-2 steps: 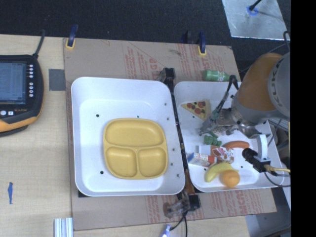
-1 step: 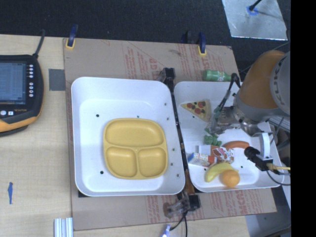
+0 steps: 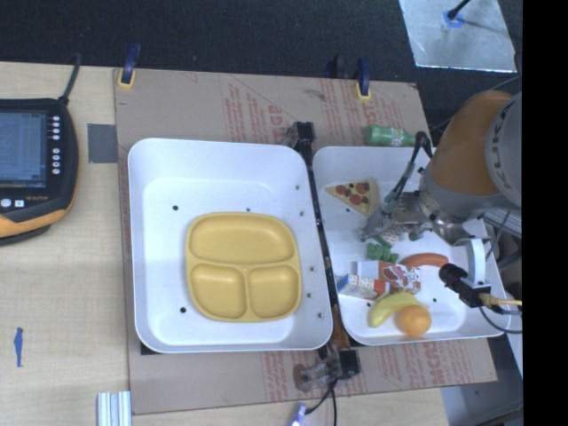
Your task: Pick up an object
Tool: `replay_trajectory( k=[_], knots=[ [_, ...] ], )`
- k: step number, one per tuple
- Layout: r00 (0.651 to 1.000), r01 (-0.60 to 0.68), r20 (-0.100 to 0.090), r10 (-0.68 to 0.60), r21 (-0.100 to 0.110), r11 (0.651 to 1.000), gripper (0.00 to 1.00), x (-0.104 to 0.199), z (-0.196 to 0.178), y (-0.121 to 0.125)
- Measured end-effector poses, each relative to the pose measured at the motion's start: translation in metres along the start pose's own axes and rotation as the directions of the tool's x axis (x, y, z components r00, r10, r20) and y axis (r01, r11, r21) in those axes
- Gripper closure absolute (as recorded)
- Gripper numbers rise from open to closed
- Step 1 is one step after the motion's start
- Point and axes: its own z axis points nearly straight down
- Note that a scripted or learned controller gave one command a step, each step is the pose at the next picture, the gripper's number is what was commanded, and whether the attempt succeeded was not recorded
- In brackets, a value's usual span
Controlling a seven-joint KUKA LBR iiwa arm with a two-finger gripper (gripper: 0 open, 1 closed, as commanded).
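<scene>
We find the gripper (image 3: 389,224) low over the right bin (image 3: 346,318), near the middle of its far half, at the end of the grey arm (image 3: 479,149) with its orange band that comes in from the right. Its dark metal parts blur together from our slanted vantage, so we cannot tell how wide it stands or whether anything sits in it. Just under and beside it lies a small green object (image 3: 382,248), too crowded by the tool for us to say whether the two touch. To the gripper's left, apart from it, a pizza slice toy (image 3: 353,193) lies flat near the bin's far left corner. Toward the near side we see a sausage (image 3: 424,261), then a red and white carton (image 3: 398,278) with a smaller white packet (image 3: 359,284) beside it. Nearest the front wall a banana (image 3: 390,307) touches an orange (image 3: 414,321). Outside the bin, beyond its far rim, a green bottle (image 3: 387,136) lies on the cardboard sheet (image 3: 222,105). The left bin (image 3: 151,238) holds a yellow divided tray (image 3: 241,265) with three compartments. Well to the left, on the wooden bench (image 3: 53,327), rests a control pendant (image 3: 31,171) with an orange edge.
</scene>
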Motion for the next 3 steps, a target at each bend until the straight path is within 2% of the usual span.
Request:
replay_trajectory(
  k=[1,2,3],
  knots=[
    [1.000,-0.004,-0.013,0.004,0.013,1.000,0.00,0.018,0.025,-0.016],
    [1.000,-0.002,-0.012,0.002,0.015,1.000,1.00,0.017,0.015,-0.016],
    [1.000,-0.002,-0.015,0.002,0.011,1.000,1.00,0.090,-0.076,0.038]
  ],
)
